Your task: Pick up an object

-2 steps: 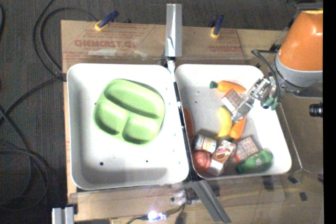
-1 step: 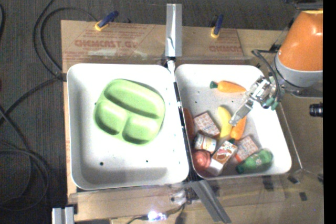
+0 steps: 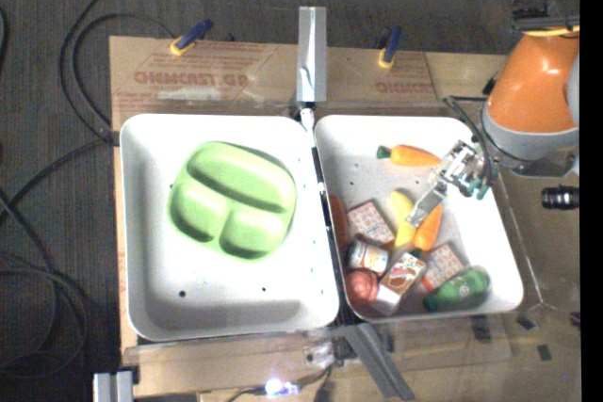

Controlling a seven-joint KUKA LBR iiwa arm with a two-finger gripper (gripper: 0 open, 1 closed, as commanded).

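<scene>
**Fingers unreadable, approach phase**

Can't tell the finger state; gripper (image 3: 435,195) sits low in the right bin (image 3: 509,292), over the yellow banana (image 3: 403,205) and orange carrot (image 3: 429,228). Nothing visibly held. Next: descend, clamp on one item, lift clear.

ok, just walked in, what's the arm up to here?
The gripper is down in the right bin, among toy groceries, over the yellow piece and beside an orange carrot. Nothing is visibly held between its fingers. The left bin holds a green moulded insert.
</scene>
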